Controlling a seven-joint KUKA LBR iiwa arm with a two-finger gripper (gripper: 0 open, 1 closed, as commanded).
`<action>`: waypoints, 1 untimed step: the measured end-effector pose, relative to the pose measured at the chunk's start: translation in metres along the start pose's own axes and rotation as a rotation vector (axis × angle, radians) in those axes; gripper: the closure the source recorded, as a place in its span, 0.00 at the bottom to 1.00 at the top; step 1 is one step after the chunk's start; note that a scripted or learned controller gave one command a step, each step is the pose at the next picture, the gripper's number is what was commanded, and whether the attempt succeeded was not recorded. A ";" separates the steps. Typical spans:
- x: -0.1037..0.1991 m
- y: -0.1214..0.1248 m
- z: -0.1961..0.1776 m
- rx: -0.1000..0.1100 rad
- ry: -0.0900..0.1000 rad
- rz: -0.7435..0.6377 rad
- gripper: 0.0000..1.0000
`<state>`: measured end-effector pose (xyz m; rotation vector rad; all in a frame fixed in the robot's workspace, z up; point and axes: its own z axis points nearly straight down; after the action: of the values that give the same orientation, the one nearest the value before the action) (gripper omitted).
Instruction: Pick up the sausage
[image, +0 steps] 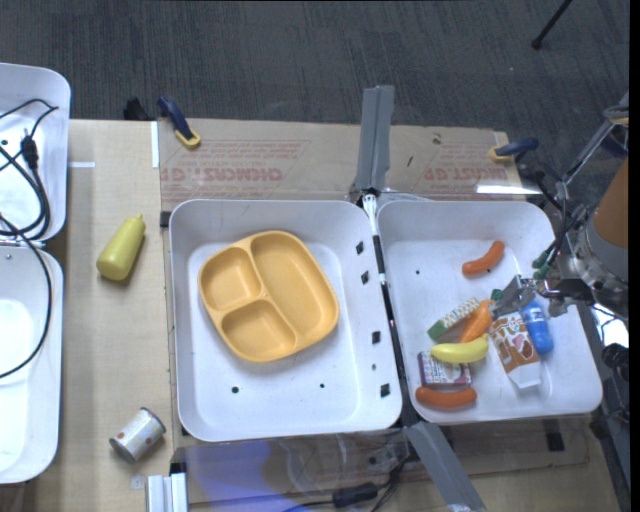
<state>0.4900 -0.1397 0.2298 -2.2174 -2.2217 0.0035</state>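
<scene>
1. My claw (522, 293) hangs over the right-hand shallow white plastic bin (420, 235), near its right side; my arm comes in from the right edge of the view.
2. I cannot tell whether my claw is open or closed: it shows as a small dark tangle of metal, and nothing is seen clearly between its tips.
3. There are two sausage-like things in my bin. One is a short, curved orange-red sausage (484, 258) lying alone on bare white floor toward the back of the bin, up and to the left of my claw and apart from it.
4. The other is a longer, darker red sausage (446, 397) lying near the front rim of the bin, touching or just below a small flat packet with a red printed label (443, 370).
5. Between the two sits a crowded pile: a yellow toy banana (460, 351), an orange carrot-shaped piece (476, 322) and a flat green-edged snack packet (452, 320).
6. Just below my claw lie a small blue bottle (537, 329) and a white-and-orange carton (514, 349), side by side.
7. The left-hand white bin (265, 415) holds a yellow plastic plate with three compartments (267, 294).
8. On the bench left of the bins lie a yellow squeeze bottle (121, 249) and, nearer the front, a small silver tin can on its side (136, 433).
</scene>
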 end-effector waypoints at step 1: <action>-0.043 0.063 -0.069 -0.003 -0.002 -0.013 0.00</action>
<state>0.5534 -0.1831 0.2985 -2.2051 -2.2387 0.0028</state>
